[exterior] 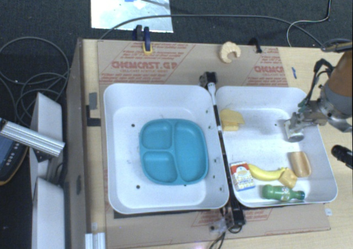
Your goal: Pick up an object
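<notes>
Pincer [294,130] hovers low over the right bin [259,96], near its right wall, and whether it is spread or pressed together I cannot tell from this angle. Nothing shows gripped in it. Just below it lies a tan bread-like piece [299,163], and beside that a banana [266,174] stretches toward a small red-and-white carton [241,176]. A green bottle [282,193] lies on its side along the bin's near edge, just under the banana. Across the bin, by the divider, sits a pale yellow block [231,120], well apart from the pincer. Over in the left bin [118,110] rests a blue divided plate [173,151]. Beyond the bins, a cream-coloured lump [230,52] sits on the worktop [182,63].
</notes>
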Controlling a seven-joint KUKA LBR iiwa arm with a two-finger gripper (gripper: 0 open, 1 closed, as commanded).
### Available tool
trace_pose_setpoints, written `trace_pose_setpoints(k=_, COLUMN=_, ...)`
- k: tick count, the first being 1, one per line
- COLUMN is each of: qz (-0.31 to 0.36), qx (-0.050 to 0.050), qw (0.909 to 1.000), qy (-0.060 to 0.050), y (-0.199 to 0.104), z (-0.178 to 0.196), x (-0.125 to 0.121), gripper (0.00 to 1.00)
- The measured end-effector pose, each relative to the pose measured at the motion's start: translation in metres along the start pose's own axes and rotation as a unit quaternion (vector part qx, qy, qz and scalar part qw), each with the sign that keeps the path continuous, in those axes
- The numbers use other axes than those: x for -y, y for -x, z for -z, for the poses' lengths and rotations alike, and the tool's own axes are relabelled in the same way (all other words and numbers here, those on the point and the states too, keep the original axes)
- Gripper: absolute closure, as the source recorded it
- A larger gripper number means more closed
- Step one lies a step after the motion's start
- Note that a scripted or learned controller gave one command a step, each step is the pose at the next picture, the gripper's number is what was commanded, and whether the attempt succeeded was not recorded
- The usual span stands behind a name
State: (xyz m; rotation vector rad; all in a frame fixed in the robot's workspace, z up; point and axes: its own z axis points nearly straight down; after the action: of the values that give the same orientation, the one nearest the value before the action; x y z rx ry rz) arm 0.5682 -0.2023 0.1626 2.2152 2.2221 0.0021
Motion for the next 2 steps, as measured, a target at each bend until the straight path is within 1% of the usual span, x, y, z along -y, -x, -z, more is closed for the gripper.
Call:
trace_pose_setpoints(k=1, qz=0.0, qx=0.0, qw=1.0, qy=0.0, y=0.0, z=0.0, x=0.0, gripper=0.0)
trace_pose_setpoints(k=2, qz=0.001, qx=0.0, qw=1.0, qy=0.001, y=0.0, z=0.011, x=-0.001, gripper=1.0)
